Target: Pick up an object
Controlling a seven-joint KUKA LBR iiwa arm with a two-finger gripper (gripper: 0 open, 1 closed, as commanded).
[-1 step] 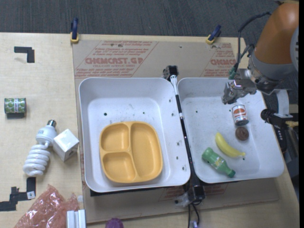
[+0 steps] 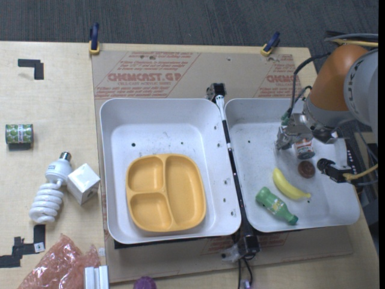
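My gripper hangs low over the right bin, near its back right part. A small white object with a red label lies just to the gripper's right, touching or nearly touching it. A brown round piece sits a little in front of that. Nearer the bin's front lie a yellow banana and a green bottle, both on their sides and apart from the gripper.
The left bin holds a yellow divided plate. On the bench to the left lie a spiral light bulb, a white cube, a green can and a red mesh bag.
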